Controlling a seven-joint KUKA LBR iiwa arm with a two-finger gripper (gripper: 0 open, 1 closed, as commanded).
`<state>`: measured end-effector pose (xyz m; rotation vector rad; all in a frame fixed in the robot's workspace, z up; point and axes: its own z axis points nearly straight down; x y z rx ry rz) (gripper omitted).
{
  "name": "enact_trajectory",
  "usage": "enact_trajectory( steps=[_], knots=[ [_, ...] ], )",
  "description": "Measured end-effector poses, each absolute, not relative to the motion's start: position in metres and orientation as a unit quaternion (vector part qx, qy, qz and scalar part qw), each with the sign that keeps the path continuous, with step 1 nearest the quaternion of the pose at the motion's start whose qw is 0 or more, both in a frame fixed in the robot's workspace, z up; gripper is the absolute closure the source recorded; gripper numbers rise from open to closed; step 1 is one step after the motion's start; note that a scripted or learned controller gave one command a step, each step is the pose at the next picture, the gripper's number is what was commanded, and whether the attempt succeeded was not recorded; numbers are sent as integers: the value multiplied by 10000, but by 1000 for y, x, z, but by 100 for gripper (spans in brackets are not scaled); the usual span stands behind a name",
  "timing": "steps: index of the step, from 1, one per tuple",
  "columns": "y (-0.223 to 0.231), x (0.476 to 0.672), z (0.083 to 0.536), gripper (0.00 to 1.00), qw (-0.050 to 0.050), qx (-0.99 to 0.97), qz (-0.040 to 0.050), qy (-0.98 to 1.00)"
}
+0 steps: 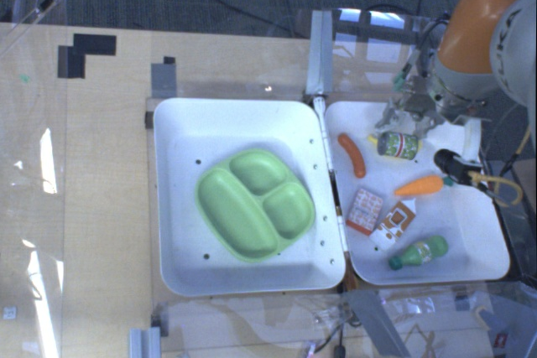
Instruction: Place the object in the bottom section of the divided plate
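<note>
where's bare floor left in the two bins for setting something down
Left bin: a bare white band runs all round the green divided plate, widest along the front wall. Right bin: crowded; sausage, can, carrot, cartons, bottle. Its front right corner is bare.

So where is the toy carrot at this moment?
The carrot lies in the right bin, toward its right side, below the small can and above the green bottle, with the red sausage further to its left.
</note>
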<state>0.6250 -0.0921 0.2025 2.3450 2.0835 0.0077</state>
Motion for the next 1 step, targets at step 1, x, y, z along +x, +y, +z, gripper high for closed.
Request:
enact_trajectory(
  steps=[1],
  knots=[
    [4, 653, 188, 100, 22, 7074, 30, 7068]
  ],
)
